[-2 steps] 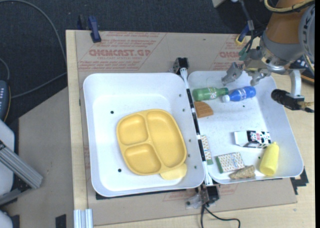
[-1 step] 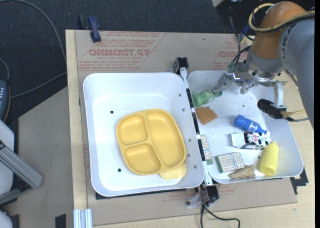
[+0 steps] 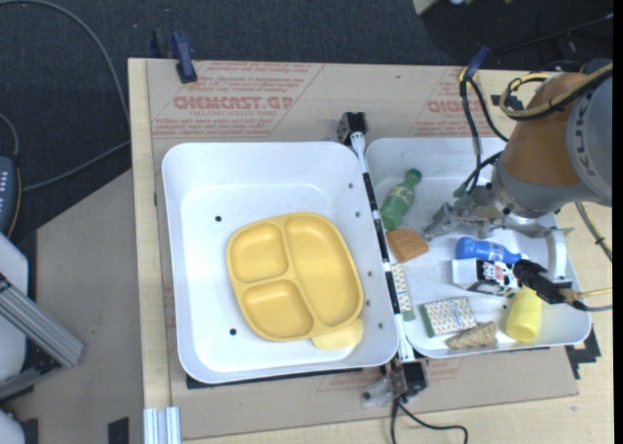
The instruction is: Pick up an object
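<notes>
At the right of the frame, in the right bin (image 3: pixel 574 335), you have the gripper (image 3: pixel 465 210) low among crowded items, and I cannot tell its jaw state. The risk: it nudges neighbours (green bottle (image 3: pixel 400 198) up-left, tan piece (image 3: pixel 407 244) below-left) without catching anything. The blue object (image 3: pixel 484 251) lies just below it, apparently ungripped.
</notes>
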### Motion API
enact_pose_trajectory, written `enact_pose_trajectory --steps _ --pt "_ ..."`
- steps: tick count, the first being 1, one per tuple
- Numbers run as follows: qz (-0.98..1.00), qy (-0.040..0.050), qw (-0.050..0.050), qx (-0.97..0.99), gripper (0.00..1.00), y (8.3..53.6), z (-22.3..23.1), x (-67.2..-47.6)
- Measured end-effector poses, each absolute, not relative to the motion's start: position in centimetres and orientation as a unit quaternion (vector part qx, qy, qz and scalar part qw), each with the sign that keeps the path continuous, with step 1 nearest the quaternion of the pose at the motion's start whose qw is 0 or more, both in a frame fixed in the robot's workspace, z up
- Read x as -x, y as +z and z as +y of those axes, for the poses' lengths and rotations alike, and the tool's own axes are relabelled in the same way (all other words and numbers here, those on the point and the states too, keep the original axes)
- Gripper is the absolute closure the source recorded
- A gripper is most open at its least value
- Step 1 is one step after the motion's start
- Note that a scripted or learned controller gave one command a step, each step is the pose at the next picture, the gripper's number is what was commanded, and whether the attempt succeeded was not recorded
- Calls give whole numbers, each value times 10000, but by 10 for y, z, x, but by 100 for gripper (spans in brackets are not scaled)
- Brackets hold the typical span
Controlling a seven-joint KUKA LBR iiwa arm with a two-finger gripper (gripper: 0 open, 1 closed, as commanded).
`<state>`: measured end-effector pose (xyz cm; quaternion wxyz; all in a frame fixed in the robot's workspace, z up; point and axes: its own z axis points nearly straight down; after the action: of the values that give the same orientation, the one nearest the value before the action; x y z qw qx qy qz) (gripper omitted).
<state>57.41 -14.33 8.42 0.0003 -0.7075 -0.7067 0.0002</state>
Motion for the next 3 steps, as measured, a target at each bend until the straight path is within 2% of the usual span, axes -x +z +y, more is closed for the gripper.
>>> enact_pose_trajectory --steps 1,2,3 --pt "-7067 3 10 7075 0 84 -130 -550" --pt "-7058 3 -27 7084 0 85 -123 -523" --pt "-7066 1 -13 7076 0 165 -207 -517"
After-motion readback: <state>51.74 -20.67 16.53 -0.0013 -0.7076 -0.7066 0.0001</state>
